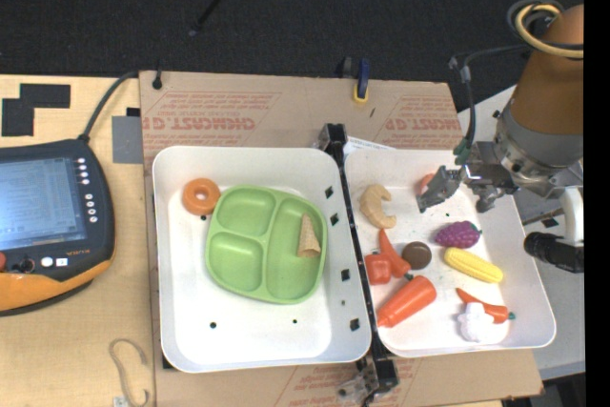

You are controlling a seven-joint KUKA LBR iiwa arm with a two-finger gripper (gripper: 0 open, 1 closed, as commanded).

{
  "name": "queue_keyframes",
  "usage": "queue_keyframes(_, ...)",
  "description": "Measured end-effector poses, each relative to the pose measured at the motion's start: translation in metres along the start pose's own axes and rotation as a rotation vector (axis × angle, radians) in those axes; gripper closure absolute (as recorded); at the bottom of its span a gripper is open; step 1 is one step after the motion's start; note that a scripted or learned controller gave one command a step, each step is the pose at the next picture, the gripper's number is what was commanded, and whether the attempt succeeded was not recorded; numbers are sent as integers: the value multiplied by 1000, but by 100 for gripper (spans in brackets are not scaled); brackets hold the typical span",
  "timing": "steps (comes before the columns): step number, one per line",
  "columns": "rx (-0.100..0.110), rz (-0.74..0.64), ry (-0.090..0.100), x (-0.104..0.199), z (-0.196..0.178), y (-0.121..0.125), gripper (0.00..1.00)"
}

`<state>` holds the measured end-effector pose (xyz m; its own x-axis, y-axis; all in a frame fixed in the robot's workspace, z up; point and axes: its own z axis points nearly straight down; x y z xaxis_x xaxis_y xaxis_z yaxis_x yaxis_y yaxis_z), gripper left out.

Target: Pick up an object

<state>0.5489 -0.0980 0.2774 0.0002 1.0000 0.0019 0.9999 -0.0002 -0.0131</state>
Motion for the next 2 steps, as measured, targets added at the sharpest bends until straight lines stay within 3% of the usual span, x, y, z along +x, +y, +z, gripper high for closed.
queue_keyframes(1,-9,-2,-1,0,-5,2,0)
queue_keyframes(2,-5,-2,0,3,39,4,0)
